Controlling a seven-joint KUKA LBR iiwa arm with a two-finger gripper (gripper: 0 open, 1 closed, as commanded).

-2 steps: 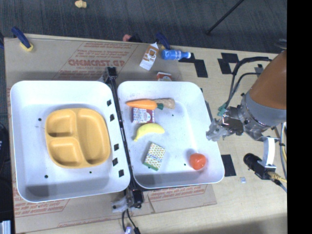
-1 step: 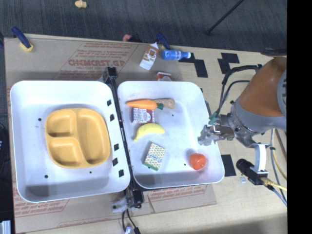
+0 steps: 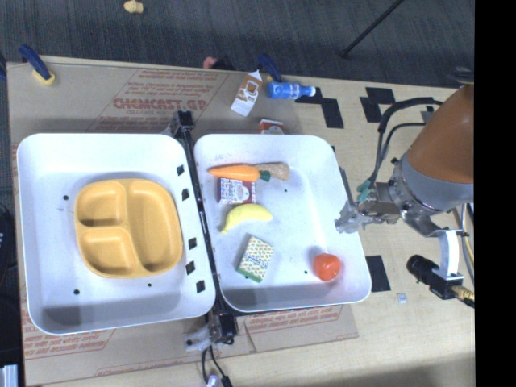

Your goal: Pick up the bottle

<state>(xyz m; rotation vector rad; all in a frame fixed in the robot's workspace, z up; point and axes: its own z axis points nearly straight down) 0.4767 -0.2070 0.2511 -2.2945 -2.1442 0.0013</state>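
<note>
1. Bottle (image 3: 289, 91): a small blue bottle with a paler cap end, lying on its side on the bench; it sits outside the bins, just beyond the far rim of the right bin (image 3: 343, 180), near that rim's middle.
2. Handling, as a judgement: it looks light, rigid plastic, smooth and round; lying flat, it may roll or slip; the best hold is probably across the middle of its body, squeezing its narrow width.
3. Beside the bottle, toward the left, a small white carton (image 3: 247, 93) lies on the bench; a smaller red-and-white packet (image 3: 271, 125) rests just beside the right bin's far rim.
4. Inside the right bin: a carrot (image 3: 234, 171), a red-and-white box (image 3: 236, 190), a banana (image 3: 247, 214), a blue-and-yellow box (image 3: 255, 258) and a red tomato (image 3: 326, 266).
5. Left of the right bin, touching it, the left bin (image 3: 32, 240) holds a yellow divided plate (image 3: 129, 226).
6. Gripper (image 3: 348, 219): at the right bin's right rim, well apart from the bottle; nothing visible in its grasp; whether it is clenched or released cannot be told.
</note>
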